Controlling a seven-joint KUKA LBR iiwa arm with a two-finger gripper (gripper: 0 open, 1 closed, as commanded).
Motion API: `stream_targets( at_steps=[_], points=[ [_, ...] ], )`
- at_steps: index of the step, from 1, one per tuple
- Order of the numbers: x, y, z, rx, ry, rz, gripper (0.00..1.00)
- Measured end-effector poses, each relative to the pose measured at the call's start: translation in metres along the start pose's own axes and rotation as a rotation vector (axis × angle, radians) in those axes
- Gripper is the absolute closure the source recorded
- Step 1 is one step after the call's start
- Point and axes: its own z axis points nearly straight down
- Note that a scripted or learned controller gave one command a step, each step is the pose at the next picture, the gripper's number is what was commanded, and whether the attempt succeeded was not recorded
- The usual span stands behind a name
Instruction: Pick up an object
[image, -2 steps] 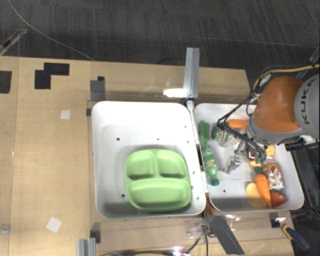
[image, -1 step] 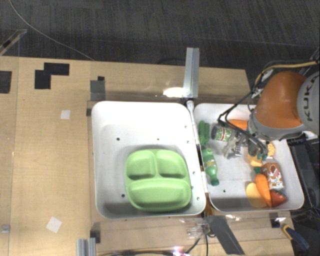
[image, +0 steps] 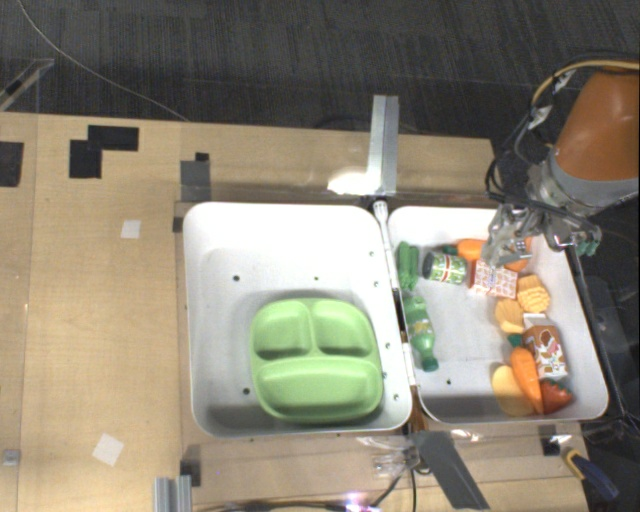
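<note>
We hung our end effector (image: 507, 243) over the right bin's (image: 455, 385) toys, nothing lifted; its grip state we couldn't tell.

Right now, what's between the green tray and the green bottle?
In the camera view, bare white bin floor, then the two bins' touching rims, lie between the green tray and the green bottle.

Both white bins (image: 215, 300) appear as smooth moulded plastic with a soft sheen; the green tray (image: 315, 358), well left of the gripper (image: 510, 240), looks like matt plastic. The bench (image: 90, 330) presents as pale matt wood, and the gripper itself as bare glinting metal.
</note>
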Motion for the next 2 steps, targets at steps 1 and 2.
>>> stream_targets(
  at_steps=[1, 2],
  points=[
    [0.015, -0.026, -0.014, -0.002, 0.003, -0.301, 1.00],
    [0.009, -0.048, -0.025, -0.002, 0.001, -0.647, 1.00]
  ],
)
